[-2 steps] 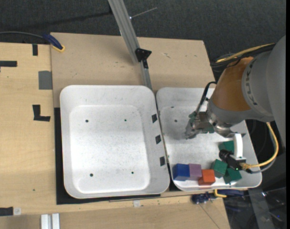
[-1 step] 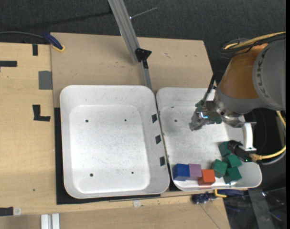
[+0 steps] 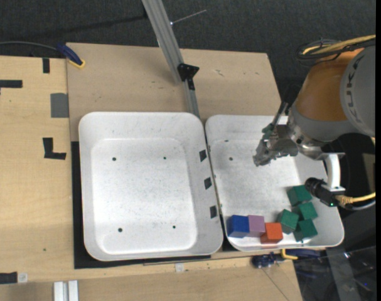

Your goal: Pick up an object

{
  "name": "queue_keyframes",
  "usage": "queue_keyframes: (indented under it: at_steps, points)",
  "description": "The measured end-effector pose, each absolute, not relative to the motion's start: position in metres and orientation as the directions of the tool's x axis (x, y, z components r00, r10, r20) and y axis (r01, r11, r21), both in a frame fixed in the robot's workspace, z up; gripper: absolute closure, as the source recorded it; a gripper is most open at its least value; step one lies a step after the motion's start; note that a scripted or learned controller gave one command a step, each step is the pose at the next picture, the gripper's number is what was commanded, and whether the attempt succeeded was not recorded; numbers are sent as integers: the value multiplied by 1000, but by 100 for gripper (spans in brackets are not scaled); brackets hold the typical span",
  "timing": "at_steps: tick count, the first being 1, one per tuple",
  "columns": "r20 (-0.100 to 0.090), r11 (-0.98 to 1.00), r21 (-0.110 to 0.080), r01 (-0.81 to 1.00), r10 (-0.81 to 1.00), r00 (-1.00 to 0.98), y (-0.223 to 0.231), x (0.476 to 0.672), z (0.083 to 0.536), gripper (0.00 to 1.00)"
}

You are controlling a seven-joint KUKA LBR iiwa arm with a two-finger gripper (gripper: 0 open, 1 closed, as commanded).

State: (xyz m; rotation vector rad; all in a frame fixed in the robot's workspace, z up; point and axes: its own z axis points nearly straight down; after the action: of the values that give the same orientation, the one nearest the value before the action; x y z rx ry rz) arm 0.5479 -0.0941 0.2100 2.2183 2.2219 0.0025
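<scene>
Green, blue, lilac and orange small blocks lie clustered in the near corner of the right white bin; likely light, rigid, smooth-sided. Grip across opposite flat faces. Pincer hovers near bin centre, nothing between its fingers; whether spread, cannot tell.

Light is even and fairly bright, with the 2 white bins nearly washed out. Shadows are soft. The picture is slightly grainy and soft.
</scene>
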Motion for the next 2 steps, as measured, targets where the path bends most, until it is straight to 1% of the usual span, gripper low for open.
queue_keyframes:
  at_steps: [1,2]
  points:
    - [2,7,-2,1000,1000,-7,-37,539,216,100]
    - [2,8,0,1000,1000,-8,14,548,229,100]
